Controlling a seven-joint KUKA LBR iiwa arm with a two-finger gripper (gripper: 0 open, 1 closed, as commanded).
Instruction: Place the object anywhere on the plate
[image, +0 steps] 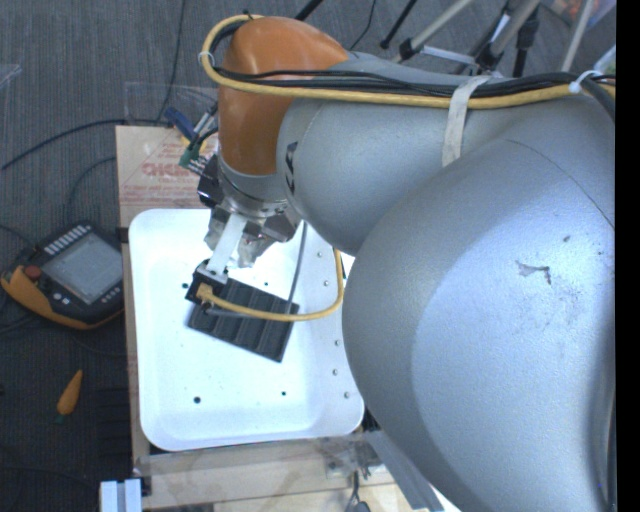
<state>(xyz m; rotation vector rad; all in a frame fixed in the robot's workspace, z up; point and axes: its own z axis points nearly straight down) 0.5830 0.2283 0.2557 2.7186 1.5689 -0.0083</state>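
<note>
One grey arm (480, 300), nearest the lens, covers the right half of the view; its orange band (275, 70) sits at the far end, above the wrist.

One wooden bench (240, 465), near edge showing below the bin.

One white bin (170, 350), shallow, with rounded corners. Contents:
- three dark specks (197, 400), small, scattered on the floor of the bin;
- one black ribbed slab (250, 322), flat and rectangular, lying near the bin's middle, set askew to the bin walls. It rests on the bin floor.

One gripper (240, 245), pointing down over the far left end of the slab. Whether it is open or closed cannot be told, nor whether it touches the slab.

One small orange item (68, 392), on the dark floor left of the bench.

One handheld controller (75, 272), orange and grey with a screen, on the floor left of the bin.

One cardboard sheet (150, 170), red print, just beyond the bin's far rim.
</note>
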